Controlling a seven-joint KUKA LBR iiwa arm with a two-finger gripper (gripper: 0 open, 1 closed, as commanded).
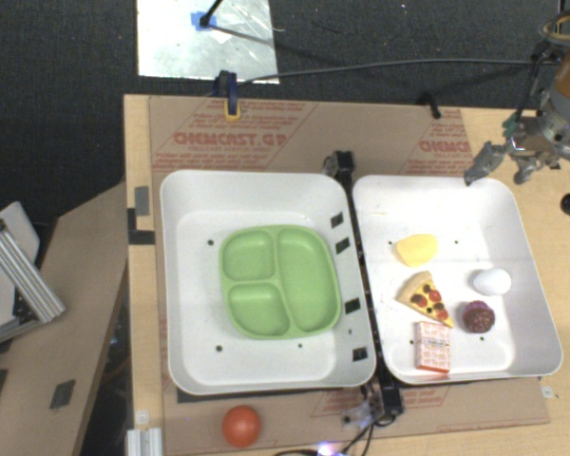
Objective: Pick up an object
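Note:
The right bin (513, 207) holds a yellow lemon-shaped piece (415, 249), a pizza slice (426, 297), a white egg (491, 281), a dark purple ball (479, 316) and a red-and-white packet (433, 346). My gripper (505, 162) hangs above the right bin's far right corner, fingers spread open with nothing between them. It is well away from all the objects.
The left bin (185, 217) carries a green divided plate (279, 281). An orange ball (241, 425) lies on the bench in front of the left bin. A black clamp (342, 164) sits where the bins meet at the back.

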